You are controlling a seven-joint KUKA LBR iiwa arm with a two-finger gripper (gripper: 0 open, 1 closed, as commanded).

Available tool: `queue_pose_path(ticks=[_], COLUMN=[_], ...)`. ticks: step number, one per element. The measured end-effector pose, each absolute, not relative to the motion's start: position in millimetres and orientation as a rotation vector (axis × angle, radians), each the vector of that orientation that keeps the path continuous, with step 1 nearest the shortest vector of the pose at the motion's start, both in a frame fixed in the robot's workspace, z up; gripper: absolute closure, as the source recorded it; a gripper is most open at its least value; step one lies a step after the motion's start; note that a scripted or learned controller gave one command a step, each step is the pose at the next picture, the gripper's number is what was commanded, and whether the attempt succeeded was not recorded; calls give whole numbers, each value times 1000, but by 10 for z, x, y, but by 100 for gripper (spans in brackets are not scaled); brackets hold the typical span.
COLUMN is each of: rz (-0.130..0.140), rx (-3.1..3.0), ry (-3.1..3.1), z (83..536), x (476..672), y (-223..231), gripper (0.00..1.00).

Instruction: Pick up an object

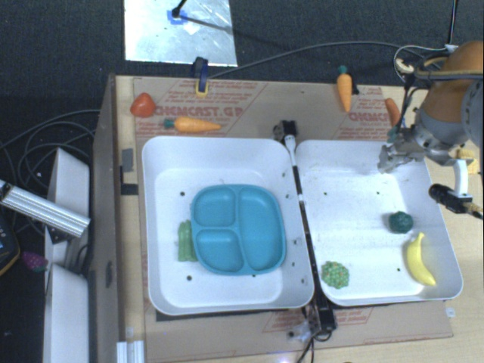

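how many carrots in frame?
3, all on the cardboard outside the bins: one carrot lying behind the left bin, one carrot behind the right bin, and a smaller one near the arm, which may hide more.

Even overhead light, soft shadows, glare on the foil sheet (pixel 180 20), slightly blurry.
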State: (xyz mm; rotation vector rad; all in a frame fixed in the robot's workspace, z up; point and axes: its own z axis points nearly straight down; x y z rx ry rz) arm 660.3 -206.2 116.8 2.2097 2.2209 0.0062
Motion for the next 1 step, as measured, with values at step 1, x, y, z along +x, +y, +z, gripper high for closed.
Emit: queue_pose_path(ticks=[1], rz=[6], rx=[2210], ry=[2221], z=[1166], x=[6601], y=[-2061], gripper=[0])
